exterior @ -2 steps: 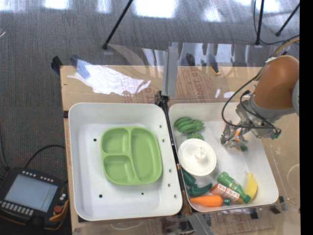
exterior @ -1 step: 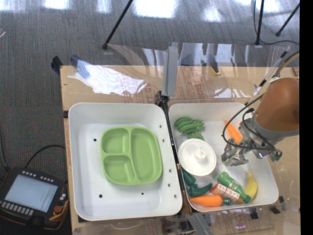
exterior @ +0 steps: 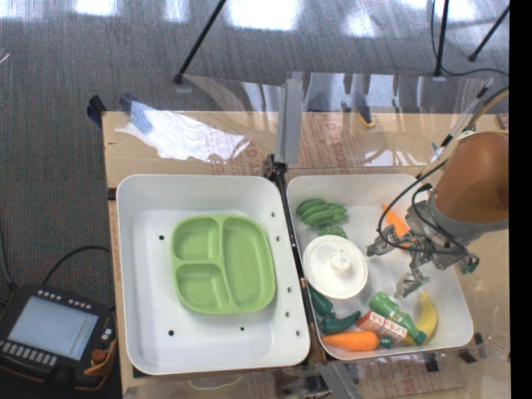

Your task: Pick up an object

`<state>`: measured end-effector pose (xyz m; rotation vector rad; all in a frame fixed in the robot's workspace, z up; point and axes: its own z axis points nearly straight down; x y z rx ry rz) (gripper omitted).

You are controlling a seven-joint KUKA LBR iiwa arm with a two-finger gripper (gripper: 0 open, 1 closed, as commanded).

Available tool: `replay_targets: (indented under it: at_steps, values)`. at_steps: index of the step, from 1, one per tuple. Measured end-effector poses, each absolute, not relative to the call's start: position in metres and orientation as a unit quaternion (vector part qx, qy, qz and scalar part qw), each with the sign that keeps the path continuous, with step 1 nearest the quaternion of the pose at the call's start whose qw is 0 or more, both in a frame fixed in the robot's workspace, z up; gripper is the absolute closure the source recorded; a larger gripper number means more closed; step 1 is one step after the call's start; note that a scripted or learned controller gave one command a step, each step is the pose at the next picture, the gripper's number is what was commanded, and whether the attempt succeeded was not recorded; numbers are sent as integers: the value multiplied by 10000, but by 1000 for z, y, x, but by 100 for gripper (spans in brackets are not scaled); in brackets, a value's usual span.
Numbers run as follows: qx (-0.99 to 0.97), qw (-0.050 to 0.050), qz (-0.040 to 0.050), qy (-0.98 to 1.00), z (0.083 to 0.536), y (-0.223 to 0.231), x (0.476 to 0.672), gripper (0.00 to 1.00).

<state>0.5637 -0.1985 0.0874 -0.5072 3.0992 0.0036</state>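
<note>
While my left bin (exterior: 133,223) holds just a green divided plate (exterior: 223,263), my right bin (exterior: 366,183) carries green pods (exterior: 320,213), a white lid (exterior: 335,266), a carrot (exterior: 356,340), a bottle (exterior: 396,315) and a banana (exterior: 427,317). At frame right my gripper (exterior: 416,264) hangs over that bin with fingers spread, gripping nothing.

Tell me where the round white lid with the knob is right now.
The round white lid lies in the right bin, near its left wall, below the green pea pods and above the green bottle.
</note>
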Motion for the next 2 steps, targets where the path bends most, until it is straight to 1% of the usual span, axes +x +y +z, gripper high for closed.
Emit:
replay_targets:
  at_steps: [1,2]
  values:
    - [-1596,22,5,9872,88,-209,620,0]
    - [-1605,43,6,9870,99,-208,621,100]
